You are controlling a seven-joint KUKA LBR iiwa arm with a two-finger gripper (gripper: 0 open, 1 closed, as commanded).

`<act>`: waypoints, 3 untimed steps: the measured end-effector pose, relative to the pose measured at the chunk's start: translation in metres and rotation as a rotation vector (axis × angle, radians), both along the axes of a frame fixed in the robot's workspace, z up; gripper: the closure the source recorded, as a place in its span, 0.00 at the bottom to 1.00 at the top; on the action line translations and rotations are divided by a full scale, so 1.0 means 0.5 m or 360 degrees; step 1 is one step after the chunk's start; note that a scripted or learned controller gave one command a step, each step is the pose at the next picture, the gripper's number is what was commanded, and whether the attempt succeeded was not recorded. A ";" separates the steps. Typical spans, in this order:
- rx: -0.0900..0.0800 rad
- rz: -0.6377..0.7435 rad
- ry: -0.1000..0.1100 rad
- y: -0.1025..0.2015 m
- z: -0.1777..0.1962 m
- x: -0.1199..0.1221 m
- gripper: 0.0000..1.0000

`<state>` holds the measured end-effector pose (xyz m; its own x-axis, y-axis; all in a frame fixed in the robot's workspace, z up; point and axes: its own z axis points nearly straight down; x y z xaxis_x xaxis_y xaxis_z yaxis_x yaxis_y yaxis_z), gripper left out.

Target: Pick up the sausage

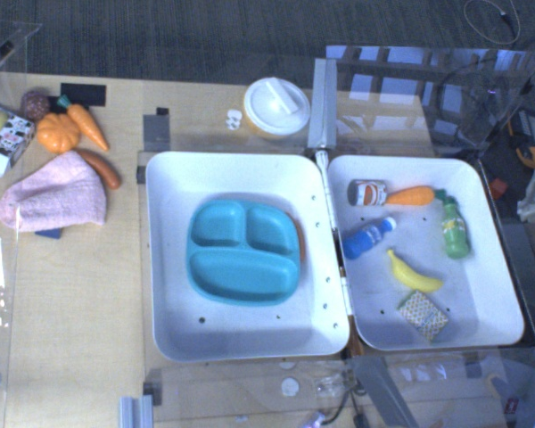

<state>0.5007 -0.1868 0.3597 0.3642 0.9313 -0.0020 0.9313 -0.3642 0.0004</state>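
The sausage (102, 168) is a short reddish-brown piece lying on the wooden bench, left of the two bins. It rests at a slant against the upper right edge of a pink cloth (53, 196). Just above it lie an orange carrot (90, 126) and a small orange pumpkin (57, 133).
The left bin (169, 328) holds a blue divided plate (245, 251). In the right bin (490, 319) are a can (367, 193), a carrot (411, 196), a green bottle (454, 230), a blue bottle (367, 237), a banana (414, 274) and a patterned packet (423, 315). A white lid (277, 105) sits behind the bins.
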 end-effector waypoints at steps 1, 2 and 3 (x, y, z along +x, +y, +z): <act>0.0004 -0.0153 0.0007 0.041 -0.249 0.035 1.00; 0.0002 0.0233 0.0001 0.062 -0.243 0.160 1.00; 0.0001 0.0235 0.0000 -0.011 -0.054 0.108 1.00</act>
